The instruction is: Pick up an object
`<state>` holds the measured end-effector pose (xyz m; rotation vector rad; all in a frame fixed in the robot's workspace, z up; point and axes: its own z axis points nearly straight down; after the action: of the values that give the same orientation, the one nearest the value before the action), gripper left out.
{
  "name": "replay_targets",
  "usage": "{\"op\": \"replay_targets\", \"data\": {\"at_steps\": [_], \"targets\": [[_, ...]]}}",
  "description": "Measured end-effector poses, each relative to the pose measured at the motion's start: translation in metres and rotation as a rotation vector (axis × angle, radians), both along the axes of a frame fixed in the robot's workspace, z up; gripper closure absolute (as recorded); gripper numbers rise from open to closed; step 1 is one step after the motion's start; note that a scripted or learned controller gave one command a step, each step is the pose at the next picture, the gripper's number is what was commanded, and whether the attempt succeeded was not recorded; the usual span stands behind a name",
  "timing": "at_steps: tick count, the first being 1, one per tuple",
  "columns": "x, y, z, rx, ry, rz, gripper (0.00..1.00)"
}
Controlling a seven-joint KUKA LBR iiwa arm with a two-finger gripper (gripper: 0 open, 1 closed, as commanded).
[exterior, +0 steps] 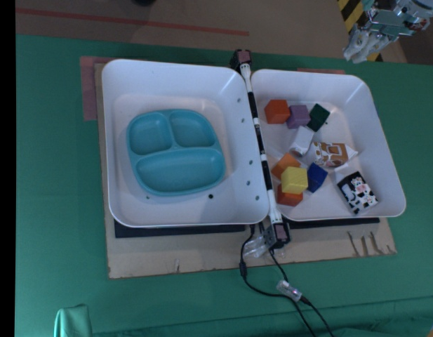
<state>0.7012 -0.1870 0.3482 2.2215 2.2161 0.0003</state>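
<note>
Gripper (361,48) up-right — blocks (295,180) well apart

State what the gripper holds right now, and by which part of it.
Nothing. The gripper hangs above the bench beyond the right bin's far corner, with nothing between its fingers. The blocks, among them the yellow block, lie in that bin.
</note>
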Motion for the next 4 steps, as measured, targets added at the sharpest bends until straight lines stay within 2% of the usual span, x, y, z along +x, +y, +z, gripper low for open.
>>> {"op": "replay_targets", "data": {"at_steps": [1, 3, 4], "targets": [[0.000, 0.000, 0.015, 0.000, 0.000, 0.000, 1.00], [0.000, 0.000, 0.015, -0.001, 0.001, 0.000, 1.00], [0.000, 0.000, 0.032, -0.001, 0.000, 0.000, 1.00]]}}
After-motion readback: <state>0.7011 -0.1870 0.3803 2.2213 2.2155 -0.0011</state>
